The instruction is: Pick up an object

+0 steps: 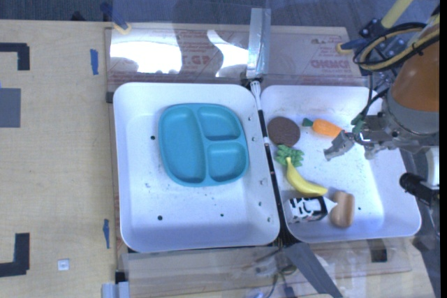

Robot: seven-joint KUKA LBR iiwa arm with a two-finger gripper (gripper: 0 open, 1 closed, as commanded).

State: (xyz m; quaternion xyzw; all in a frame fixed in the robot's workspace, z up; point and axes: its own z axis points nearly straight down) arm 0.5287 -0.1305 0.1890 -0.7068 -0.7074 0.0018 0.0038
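Hovering over the right bin [391,216], the gripper [340,147] hangs with its fingers apart and nothing between them, just below the carrot [325,128] and to the right of the brown disc [283,130]. Nearer the front lie the banana [302,180], the bread roll [342,209] and a black-and-white block [306,208]. A blue divided plate [203,144] sits in the left bin [140,171].

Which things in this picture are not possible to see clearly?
- Gripper, camera view: blurred and small, so its grip is unclear.
- Black-and-white object: banana covers its top; too small to identify.
- Arm's base: cut off by the right edge.
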